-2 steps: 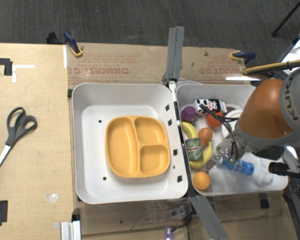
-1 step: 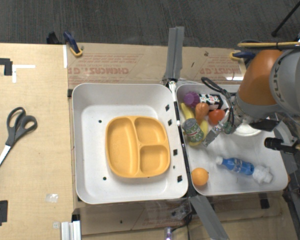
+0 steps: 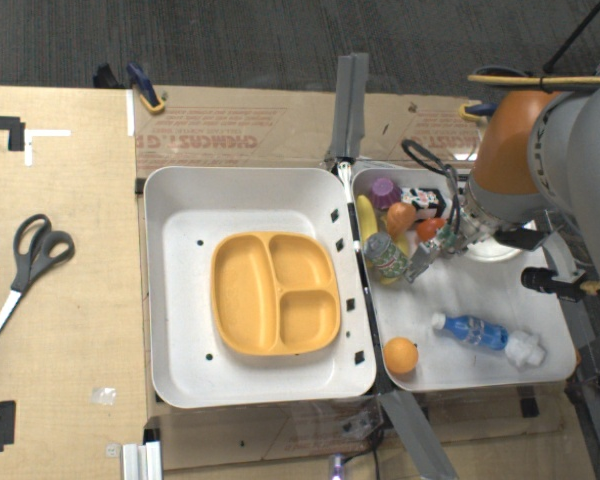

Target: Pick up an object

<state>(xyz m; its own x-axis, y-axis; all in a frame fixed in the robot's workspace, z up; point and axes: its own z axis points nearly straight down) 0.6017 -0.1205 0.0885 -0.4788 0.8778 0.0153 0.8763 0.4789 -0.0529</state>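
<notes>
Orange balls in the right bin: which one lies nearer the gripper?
The orange ball in the top cluster, beside the gripper. The other ball sits alone at the bin's bottom-left corner.

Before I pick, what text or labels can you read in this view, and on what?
Cardboard sheet behind the bins: printed lettering, upside down and too blurred to read.
Blue bottle: label too small to read.
Patterned can: print unreadable.
No other legible text.

arm [image 3: 580, 148]: grey casing | orange wrist band | black cables | tool [image 3: 432, 251]: dark, seemingly metallic
</notes>
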